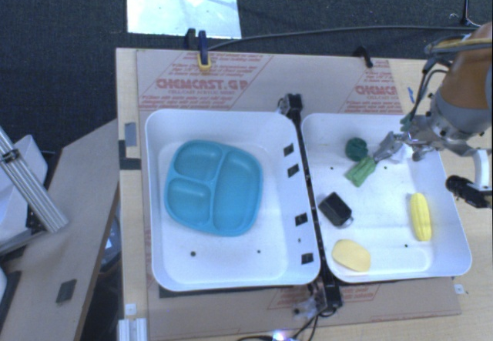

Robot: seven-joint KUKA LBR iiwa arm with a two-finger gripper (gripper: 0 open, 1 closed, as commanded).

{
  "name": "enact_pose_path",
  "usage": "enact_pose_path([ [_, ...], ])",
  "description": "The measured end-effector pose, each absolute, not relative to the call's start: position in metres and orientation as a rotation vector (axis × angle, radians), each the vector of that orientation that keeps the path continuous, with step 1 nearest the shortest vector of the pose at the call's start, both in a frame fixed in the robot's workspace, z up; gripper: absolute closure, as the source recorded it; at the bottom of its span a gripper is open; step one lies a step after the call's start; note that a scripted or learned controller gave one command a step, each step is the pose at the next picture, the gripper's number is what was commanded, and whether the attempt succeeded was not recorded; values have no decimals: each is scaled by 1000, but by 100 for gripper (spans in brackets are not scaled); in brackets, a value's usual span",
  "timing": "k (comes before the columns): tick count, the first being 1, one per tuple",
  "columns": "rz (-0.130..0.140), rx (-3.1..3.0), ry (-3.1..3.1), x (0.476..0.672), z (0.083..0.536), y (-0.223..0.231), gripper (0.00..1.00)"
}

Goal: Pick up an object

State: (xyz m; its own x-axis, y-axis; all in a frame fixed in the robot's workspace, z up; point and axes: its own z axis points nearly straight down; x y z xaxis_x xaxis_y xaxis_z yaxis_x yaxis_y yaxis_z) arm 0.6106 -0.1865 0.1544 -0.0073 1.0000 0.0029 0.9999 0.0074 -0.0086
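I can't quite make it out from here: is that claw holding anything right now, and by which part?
Nothing is visibly held. The gripper sits in the right bin, just beside the green block, with nothing seen between its fingers.

Wooden bench (231,70) with two white bins, left (223,274) and right (447,255), side by side.
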Motion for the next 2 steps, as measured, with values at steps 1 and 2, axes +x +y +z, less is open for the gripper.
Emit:
enact_pose_path([
  [1,1,-2217,-2225,612,92,-185,0],
  [2,0,-2214,-2229,613,101,-185,100],
])
